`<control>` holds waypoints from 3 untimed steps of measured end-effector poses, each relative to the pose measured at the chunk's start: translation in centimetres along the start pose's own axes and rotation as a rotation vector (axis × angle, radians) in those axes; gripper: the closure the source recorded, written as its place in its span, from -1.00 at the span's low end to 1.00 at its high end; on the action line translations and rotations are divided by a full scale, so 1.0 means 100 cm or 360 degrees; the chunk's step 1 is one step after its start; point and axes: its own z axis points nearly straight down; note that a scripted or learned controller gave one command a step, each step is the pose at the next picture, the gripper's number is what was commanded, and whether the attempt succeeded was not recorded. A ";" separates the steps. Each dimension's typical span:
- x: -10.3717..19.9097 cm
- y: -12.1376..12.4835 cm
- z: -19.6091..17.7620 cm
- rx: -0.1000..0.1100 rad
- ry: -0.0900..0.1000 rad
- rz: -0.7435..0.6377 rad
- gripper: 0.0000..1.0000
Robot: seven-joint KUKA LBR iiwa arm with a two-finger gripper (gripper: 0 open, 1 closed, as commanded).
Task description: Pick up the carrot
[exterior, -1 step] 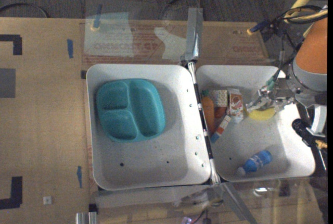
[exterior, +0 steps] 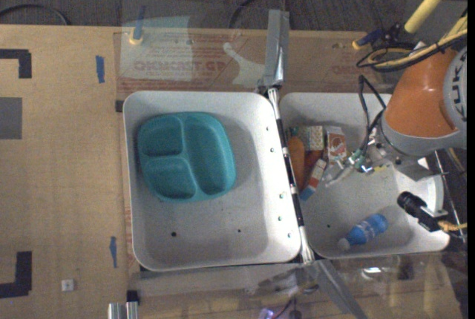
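Lying along the left wall of the right bin (exterior: 427, 243), tucked against the divider: the carrot (exterior: 297, 156), orange and lengthwise, pressed so close to the wall that little room is left on that side. Crowded just beside it, a cluster of small packets (exterior: 325, 141), touching or nearly so, probably narrowing the approach from the right as well. Hanging over the bin's upper right, the arm's orange band (exterior: 419, 104), with the gripper (exterior: 361, 160) lowered near the packets, apart from the carrot, nothing visibly clamped; cannot tell whether parted or closed. Resting near the front, well apart, a blue bottle (exterior: 365, 231). Sitting in the left bin (exterior: 200, 236), a teal divided tray (exterior: 185, 154).
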 end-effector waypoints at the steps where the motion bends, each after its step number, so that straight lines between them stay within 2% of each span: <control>1: -0.040 0.082 0.032 -0.0007 -0.0004 -0.0096 -1.00; 2: -0.045 -0.046 0.031 -0.0007 -0.0007 -0.0383 -1.00; 3: -0.021 0.018 0.031 -0.0013 -0.0010 -0.0087 -1.00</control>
